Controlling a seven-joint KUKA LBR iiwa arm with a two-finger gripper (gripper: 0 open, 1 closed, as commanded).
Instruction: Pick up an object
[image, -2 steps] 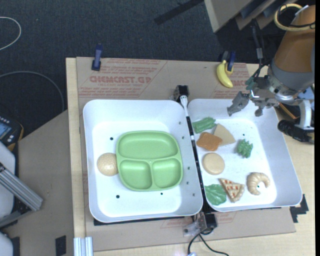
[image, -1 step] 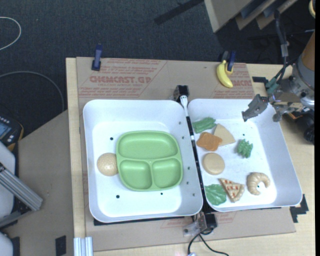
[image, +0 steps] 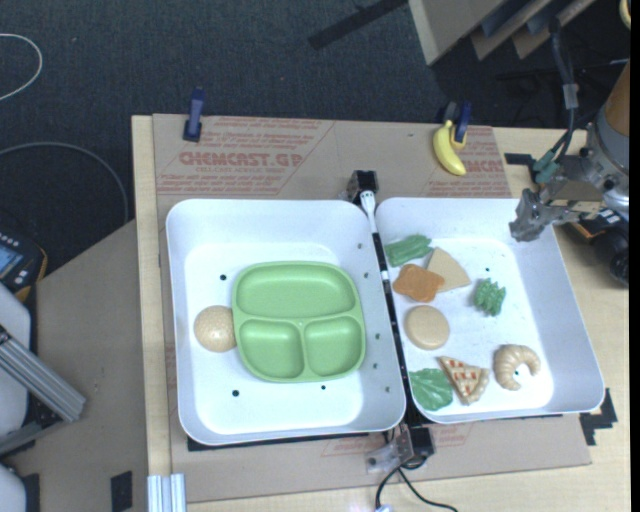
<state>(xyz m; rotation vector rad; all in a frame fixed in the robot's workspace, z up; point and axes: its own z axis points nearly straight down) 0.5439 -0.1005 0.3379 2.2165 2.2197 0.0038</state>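
Note:
The right bin (image: 572, 320) holds several toy foods. Among them are a green leafy piece (image: 408, 249), a beige wedge (image: 449, 268), an orange piece (image: 417, 284) and a small green sprig (image: 489, 296). Nearer the front lie a round beige disc (image: 427, 326), a croissant (image: 516, 365), a waffle slice (image: 463, 378) and a green leaf (image: 431, 388). My gripper (image: 527, 222) hangs over the bin's far right corner, above and to the right of the sprig. Nothing is seen in it.
The left bin (image: 185, 300) carries a green divided plate (image: 298, 320) and a round beige bun (image: 214, 328) beside it. A toy banana (image: 449, 150) lies on the board behind the right bin, near a blue clamp (image: 193, 116). Cables trail at the far right.

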